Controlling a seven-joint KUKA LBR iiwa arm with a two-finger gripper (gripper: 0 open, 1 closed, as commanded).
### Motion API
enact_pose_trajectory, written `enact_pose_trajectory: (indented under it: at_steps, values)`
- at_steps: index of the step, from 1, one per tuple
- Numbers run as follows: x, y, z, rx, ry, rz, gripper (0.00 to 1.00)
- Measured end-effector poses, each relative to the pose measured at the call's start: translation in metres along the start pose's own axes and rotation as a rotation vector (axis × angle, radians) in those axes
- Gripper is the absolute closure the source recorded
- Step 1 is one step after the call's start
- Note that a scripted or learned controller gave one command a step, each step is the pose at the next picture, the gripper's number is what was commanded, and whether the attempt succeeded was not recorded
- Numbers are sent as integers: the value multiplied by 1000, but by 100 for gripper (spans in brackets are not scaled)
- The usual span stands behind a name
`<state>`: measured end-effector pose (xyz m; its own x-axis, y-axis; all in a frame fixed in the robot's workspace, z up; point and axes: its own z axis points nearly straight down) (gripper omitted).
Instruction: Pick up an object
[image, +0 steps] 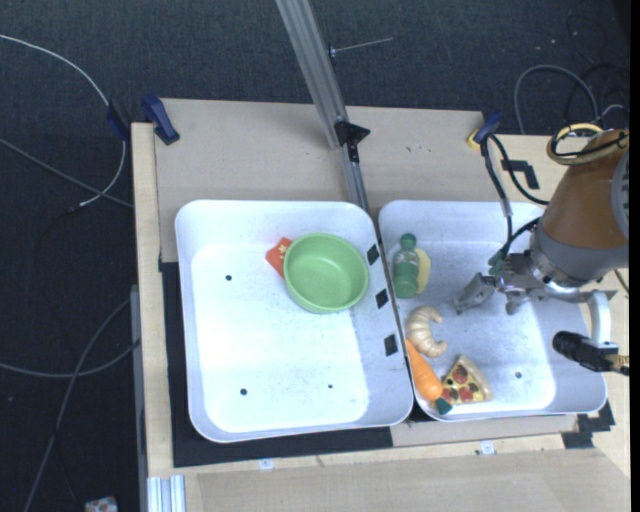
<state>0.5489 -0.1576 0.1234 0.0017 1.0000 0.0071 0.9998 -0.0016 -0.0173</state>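
My gripper (490, 300) hangs over the middle of the right bin (530, 400), open, with nothing between its fingers (468, 298). To its left, along the bin's left side, lie a green bottle (405, 265) with a yellow piece (425, 268) beside it, a tan croissant (427, 330), an orange carrot (424, 376) and a pizza slice (466, 382). The croissant is the nearest, a short way left of and below the fingers. In the left bin (215, 330) a green bowl (325, 272) stands at the upper right, with a red-orange item (277, 256) partly hidden behind its left rim.
A metal pole (325, 80) slants down from the top to the gap between the bins. Black cables (505, 190) trail off the arm's wrist over the right bin's far edge. Blue clamps (158, 118) sit at the board's back corners.
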Motion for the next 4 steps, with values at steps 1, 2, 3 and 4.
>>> enact_pose_trajectory:
  at_steps: [1,2,3,4]
  values:
    - [1,3,-17,-11,0,-1,100]
    - [1,9,-64,-24,-8,-3,100]
    - [2,10,-81,-22,-7,-3,100]
    - [44,27,-90,-21,-5,-7,100]
